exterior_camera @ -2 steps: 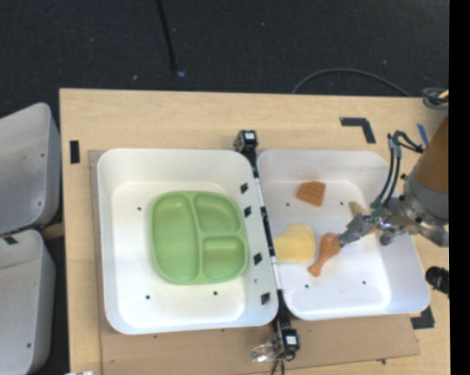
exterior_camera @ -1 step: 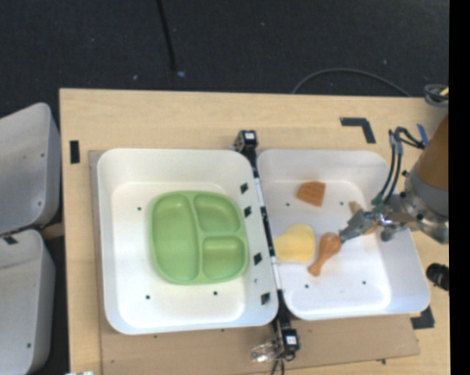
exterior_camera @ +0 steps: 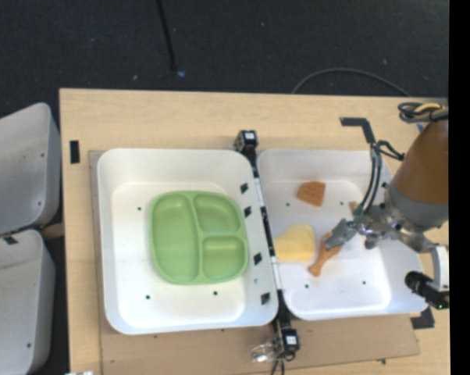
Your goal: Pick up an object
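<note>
In the right bin lie three things. A yellow rounded piece rests near the bin's left wall. An orange stick-like piece lies just right of it, slanted. A brown-orange wedge sits farther back. My gripper reaches in from the right, low over the bin, and its tip is at the upper end of the orange stick. Whether it touches the stick is unclear. The left bin holds a green divided plate.
A raised divider with black clips separates the two bins. Cables hang along the arm over the right bin's back right. The wooden bench surrounds both bins.
</note>
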